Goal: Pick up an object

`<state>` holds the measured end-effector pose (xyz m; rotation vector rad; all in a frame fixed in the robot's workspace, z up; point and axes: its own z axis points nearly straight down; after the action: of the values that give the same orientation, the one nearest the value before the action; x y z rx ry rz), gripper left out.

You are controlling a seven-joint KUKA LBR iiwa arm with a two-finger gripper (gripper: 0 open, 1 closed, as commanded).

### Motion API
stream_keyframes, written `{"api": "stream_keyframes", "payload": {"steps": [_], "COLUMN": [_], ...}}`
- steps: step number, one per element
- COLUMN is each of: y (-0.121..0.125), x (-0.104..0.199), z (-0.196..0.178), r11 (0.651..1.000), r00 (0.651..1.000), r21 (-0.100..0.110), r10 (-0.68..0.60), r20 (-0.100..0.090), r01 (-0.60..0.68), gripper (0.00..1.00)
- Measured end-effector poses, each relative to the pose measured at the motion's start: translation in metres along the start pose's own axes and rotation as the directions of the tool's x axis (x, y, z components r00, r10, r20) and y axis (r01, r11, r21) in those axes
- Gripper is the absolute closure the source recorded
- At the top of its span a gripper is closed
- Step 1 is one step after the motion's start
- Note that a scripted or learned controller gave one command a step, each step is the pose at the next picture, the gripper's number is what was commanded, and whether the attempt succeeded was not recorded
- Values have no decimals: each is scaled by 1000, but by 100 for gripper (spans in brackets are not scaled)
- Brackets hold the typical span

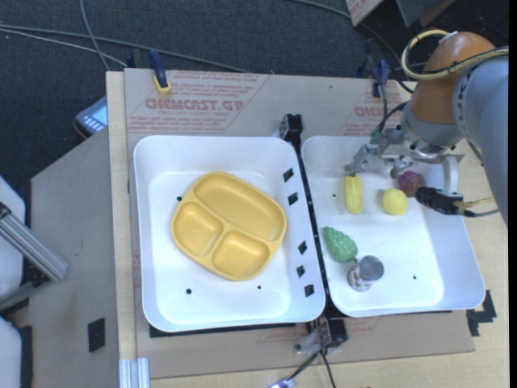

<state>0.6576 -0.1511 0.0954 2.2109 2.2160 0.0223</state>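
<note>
The likeliest target is a small purple object (410,182) in the right bin (452,289), lying at about one o'clock from that bin's middle, right under the gripper (408,166). At its seven o'clock, just beside it, sits a yellow ball (394,202). Further toward nine o'clock lies a yellow corn cob (353,193), and toward six o'clock of the bin's middle are a green bumpy piece (340,244) and a small grey can (367,272) just beside each other.

The gripper hangs low over the bin's far edge, carried by the grey arm (485,95) with its orange band (448,75), reaching in from three o'clock. Whether the jaws are spread or closed cannot be told from this slant, and nothing can be seen between them, so no hold can be claimed.

The left bin (153,241) bears a yellow divided plate (229,225), well apart from the action, on the counter (242,95).

As a judgement, the task is at the approach or grasp stage: the arm is placed over an object, but no object is off the bin floor. Closing securely and lifting clear remain to be done.
</note>
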Motion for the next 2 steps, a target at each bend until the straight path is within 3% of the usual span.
{"api": "stream_keyframes", "payload": {"steps": [1,2], "y": [2,10], "x": [-1,-2], "z": [-14,-79], "r11": [1000,1000], "r00": [1000,1000], "r21": [-9,10], "r10": [-2,1], "r20": [6,4], "r01": [2,-1], "gripper": [100,100]}}
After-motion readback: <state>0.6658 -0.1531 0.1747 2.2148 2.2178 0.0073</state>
